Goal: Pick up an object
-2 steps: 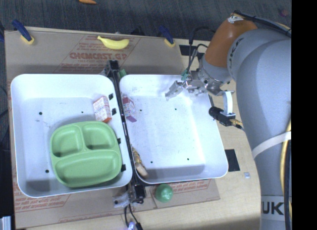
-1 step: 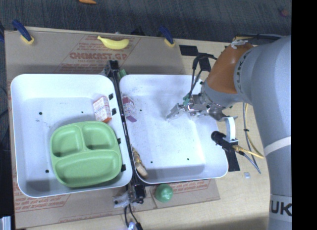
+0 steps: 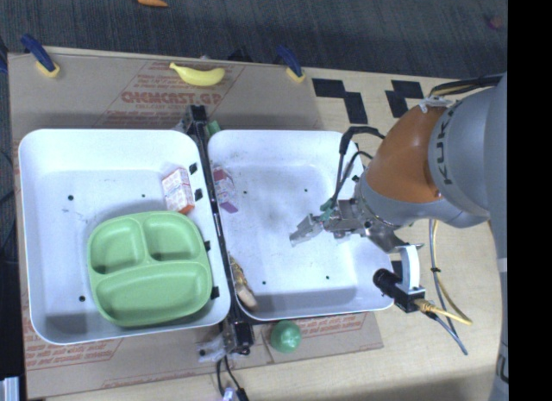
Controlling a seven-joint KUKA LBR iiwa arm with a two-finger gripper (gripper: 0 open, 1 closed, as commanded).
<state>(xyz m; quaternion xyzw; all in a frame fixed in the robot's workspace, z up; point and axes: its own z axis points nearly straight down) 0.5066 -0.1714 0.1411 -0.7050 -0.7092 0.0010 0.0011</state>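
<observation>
Well left of the claw (image 3: 304, 230) lies a snack packet (image 3: 222, 188).

**binwatcher:** so where's the arm at? The gripper (image 3: 304, 230) hangs low over the right bin (image 3: 285, 300), out toward its middle, orange band just behind it.

**kukafan:** yep. Left bin (image 3: 52, 158) has the green divided tray (image 3: 151, 267) and a small red-and-white packet (image 3: 178, 190) just above it (touching, maybe). Banana (image 3: 197, 72) sits on the cardboard up top, green ball (image 3: 285, 336) below the bins.
</observation>
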